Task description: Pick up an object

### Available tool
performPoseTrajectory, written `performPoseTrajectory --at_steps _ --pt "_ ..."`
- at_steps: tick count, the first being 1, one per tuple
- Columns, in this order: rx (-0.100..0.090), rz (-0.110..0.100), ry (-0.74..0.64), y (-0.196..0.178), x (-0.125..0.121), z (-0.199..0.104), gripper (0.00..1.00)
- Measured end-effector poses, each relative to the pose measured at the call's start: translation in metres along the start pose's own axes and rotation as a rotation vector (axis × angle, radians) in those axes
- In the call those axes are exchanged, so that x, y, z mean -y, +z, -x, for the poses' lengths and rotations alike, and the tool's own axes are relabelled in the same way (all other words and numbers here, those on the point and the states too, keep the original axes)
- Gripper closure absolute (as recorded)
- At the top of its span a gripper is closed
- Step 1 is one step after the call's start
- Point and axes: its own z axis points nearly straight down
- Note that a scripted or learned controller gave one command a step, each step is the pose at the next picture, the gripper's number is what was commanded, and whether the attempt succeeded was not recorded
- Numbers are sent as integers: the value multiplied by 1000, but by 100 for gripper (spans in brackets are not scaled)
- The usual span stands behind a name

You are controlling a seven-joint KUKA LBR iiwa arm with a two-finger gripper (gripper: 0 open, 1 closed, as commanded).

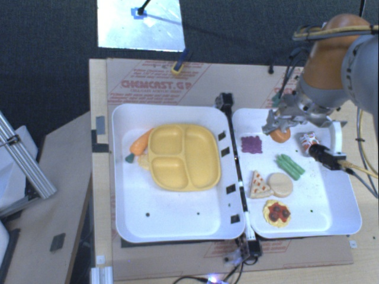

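Observation:
My gripper (277,125) hangs low over the back of the right bin (331,218), directly above a small orange object (280,136) and touching or nearly touching it. The gripper hides part of that object. In the same bin lie a purple grape bunch (251,144), green beans (289,165), a pizza slice (258,184), a pale round biscuit (281,184), a small dish of red-topped pasta (276,213) and a little red-and-white item (307,141) just right of the gripper.
The left bin (172,220) holds a yellow divided plate (180,157) with a carrot (140,142) at its left edge. A black-clipped divider (232,158) separates the bins. A shiny square panel (141,15) lies beyond the bench.

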Motion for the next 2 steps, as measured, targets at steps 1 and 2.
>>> performPoseTrajectory --at_steps 1,2 --pt "0 3 -1 -5 -8 -3 100" --pt "-1 3 3 -22 0 0 100"
